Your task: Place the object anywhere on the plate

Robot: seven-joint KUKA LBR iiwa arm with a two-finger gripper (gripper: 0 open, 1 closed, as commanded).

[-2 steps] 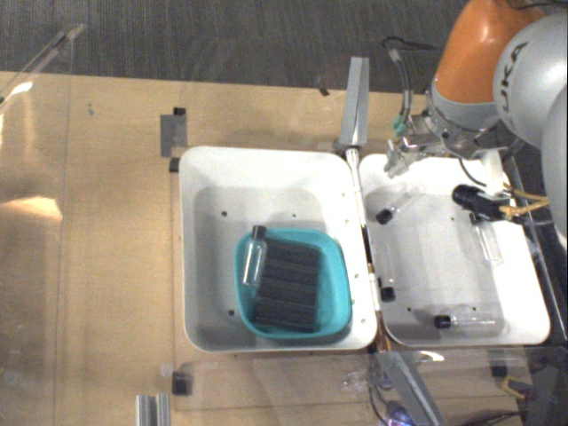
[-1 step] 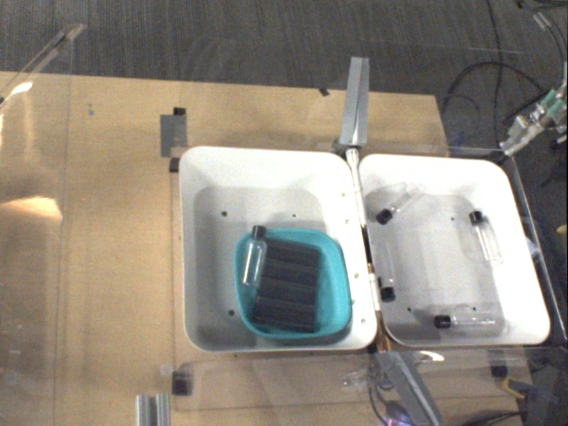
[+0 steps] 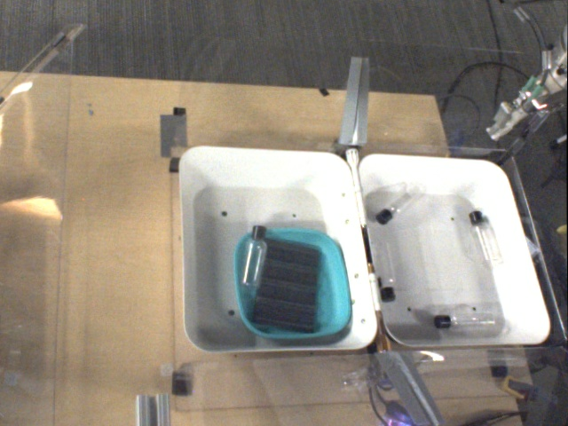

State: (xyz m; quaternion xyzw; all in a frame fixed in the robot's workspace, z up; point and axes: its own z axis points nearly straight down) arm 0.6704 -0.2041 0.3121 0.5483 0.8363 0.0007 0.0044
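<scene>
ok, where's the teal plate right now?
In the camera view the teal plate sits in the left bin, toward its lower right corner, with a dark ridged block and a clear vial on it.

Teal plate (image 3: 335,278) with dark ribbed centre; clear, black-capped vial (image 3: 253,260); white bins (image 3: 200,264).
</scene>
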